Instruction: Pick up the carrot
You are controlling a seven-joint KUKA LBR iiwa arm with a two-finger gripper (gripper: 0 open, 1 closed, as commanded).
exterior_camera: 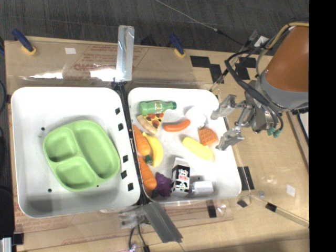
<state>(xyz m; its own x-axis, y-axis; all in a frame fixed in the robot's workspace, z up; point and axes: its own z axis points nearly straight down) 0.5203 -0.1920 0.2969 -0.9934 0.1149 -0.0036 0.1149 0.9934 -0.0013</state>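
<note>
The carrot (147,175) is a long orange piece lying against the left wall of the right bin (231,167), near its front. A second orange piece (139,140) lies just behind it along the same wall. My gripper (217,130) hovers over the right rim of that bin, well to the right of the carrot. Its two grey fingers (223,107) are spread open with nothing between them. A banana and other toys lie between the gripper and the carrot.
The right bin also holds a green bottle (155,107), pizza slice (153,122), red sausage (176,125), banana (155,149), yellow piece (198,148), orange pastry (208,136), purple grapes (163,185), small carton (180,178) and can (202,187). A green divided plate (81,154) sits in the left bin.
</note>
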